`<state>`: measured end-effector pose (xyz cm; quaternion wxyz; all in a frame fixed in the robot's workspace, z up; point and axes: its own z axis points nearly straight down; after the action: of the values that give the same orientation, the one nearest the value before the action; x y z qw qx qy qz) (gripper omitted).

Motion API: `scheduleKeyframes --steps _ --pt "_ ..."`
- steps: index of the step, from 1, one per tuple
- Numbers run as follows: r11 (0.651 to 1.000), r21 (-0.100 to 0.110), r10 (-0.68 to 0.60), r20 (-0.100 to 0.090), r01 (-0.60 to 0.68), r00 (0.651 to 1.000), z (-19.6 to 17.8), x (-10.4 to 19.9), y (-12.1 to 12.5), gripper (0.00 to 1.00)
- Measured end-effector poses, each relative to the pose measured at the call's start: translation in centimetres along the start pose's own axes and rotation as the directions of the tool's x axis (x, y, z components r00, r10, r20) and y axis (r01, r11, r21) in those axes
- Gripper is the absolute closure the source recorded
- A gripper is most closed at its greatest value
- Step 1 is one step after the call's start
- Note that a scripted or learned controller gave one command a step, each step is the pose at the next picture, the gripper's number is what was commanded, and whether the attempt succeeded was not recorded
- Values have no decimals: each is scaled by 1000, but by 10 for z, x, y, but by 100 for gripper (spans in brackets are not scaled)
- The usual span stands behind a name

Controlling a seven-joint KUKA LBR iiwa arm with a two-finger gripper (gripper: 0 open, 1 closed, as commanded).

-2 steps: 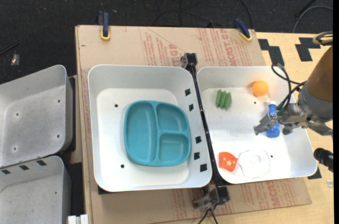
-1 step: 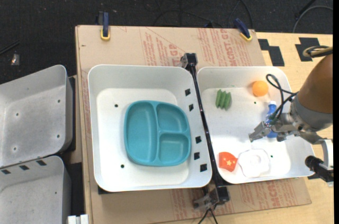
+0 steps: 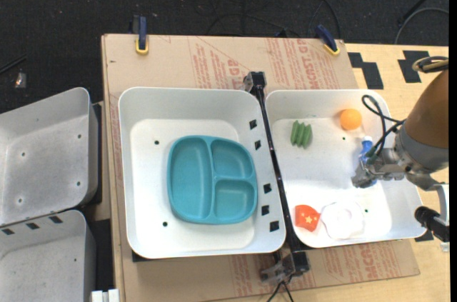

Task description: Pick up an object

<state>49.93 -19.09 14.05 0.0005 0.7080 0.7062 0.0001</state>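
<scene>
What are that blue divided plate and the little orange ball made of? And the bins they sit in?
The blue plate looks like moulded plastic: one even colour, rounded compartments, a soft sheen. The orange ball seems smooth and matte, perhaps plastic or foam; it is too small to tell. The left bin and right bin look like thin white plastic or painted sheet, with rounded rims.

two bins sit side by side on the desk (image 3: 186,54). the left bin (image 3: 143,115) holds a divided tray (image 3: 212,179). the right bin (image 3: 314,104) holds a pod (image 3: 301,133) and ball (image 3: 350,119) at the back, a star piece (image 3: 307,218) and a lid (image 3: 343,219) in front.
</scene>
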Motion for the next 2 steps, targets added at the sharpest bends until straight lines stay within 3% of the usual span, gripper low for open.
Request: scheduleKeyframes --steps 2 --pt "1000 -3 -5 2 5 1000 -76 1 1 100"
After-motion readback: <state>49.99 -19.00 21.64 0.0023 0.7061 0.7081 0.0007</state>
